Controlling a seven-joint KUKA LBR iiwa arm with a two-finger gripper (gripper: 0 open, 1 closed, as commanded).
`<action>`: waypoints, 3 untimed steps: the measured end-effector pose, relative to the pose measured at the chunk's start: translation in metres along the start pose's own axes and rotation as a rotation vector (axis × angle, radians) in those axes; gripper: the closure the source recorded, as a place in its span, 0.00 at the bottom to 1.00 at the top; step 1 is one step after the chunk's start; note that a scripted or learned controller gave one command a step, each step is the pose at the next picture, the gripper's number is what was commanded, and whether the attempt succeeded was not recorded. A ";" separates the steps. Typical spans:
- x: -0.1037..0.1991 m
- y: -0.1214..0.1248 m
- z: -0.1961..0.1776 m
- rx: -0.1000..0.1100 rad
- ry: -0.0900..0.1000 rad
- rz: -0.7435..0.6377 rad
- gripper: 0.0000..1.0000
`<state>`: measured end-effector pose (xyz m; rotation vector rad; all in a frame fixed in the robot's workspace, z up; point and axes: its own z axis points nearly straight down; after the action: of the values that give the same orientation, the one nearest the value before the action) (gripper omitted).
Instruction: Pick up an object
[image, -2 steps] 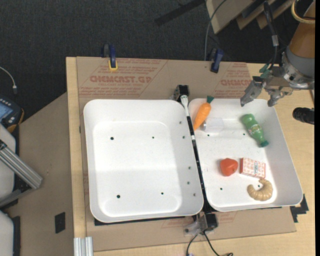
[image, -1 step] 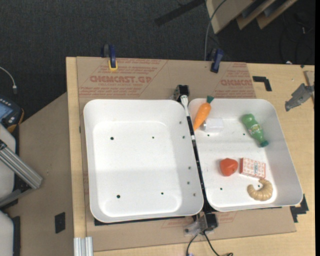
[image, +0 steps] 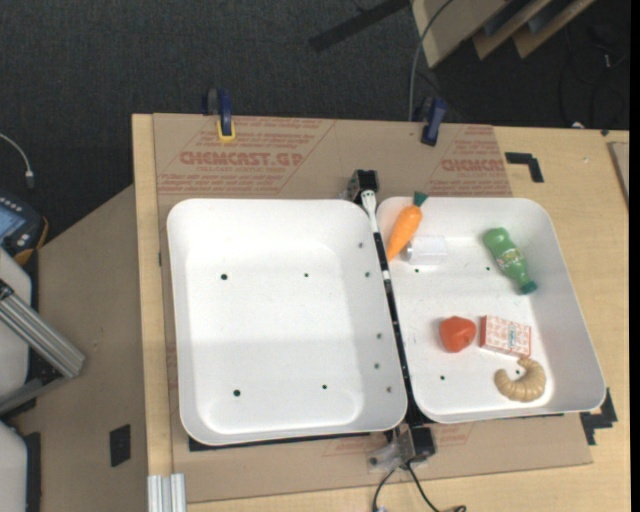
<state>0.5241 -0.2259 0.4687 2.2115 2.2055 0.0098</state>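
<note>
Nearest me in right bin: tan curled piece by front wall. Just behind it, red lump beside small patterned card, close but apart. Farther back, green bottle lying tilted toward right wall; clear small item mid-bin; toy carrot leaning at divider-side far corner. Left bin alongside. Gripper state: I cannot tell.

carrot orange | bottle green | bins white
</note>
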 end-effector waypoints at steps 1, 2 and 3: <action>0.000 -0.045 -0.074 0.004 0.002 0.000 0.00; 0.001 -0.042 -0.079 0.009 0.002 -0.003 1.00; 0.004 -0.047 0.071 0.032 0.014 -0.002 1.00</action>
<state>0.4784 -0.2228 0.3968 2.2324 2.2307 -0.0098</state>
